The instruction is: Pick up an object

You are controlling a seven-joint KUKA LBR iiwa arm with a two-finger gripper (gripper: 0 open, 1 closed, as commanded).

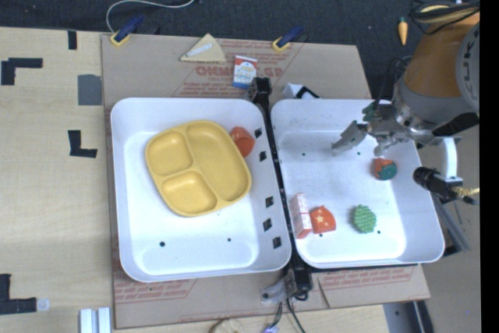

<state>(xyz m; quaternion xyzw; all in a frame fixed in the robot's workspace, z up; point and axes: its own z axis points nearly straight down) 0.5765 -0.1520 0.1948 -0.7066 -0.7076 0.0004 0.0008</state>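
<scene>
In the right bin (312,129) lie a small orange and teal ball (383,168), a green knobbly ball (363,218), and an orange-red piece (323,220) next to a pink and white box (300,215). My gripper (365,142) hangs over the upper right part of this bin, just above and left of the orange and teal ball. Its fingers are spread open with nothing between them; one finger (346,139) points left. In the left bin (132,230) a red-orange object (243,141) rests against a yellow divided plate (199,166).
A black divider (269,168) runs between the two bins. Behind them on the cardboard sit a small red and white box (245,72) and a tan triangular piece (204,49). The arm's orange band (437,62) stands over the right bin's far corner.
</scene>
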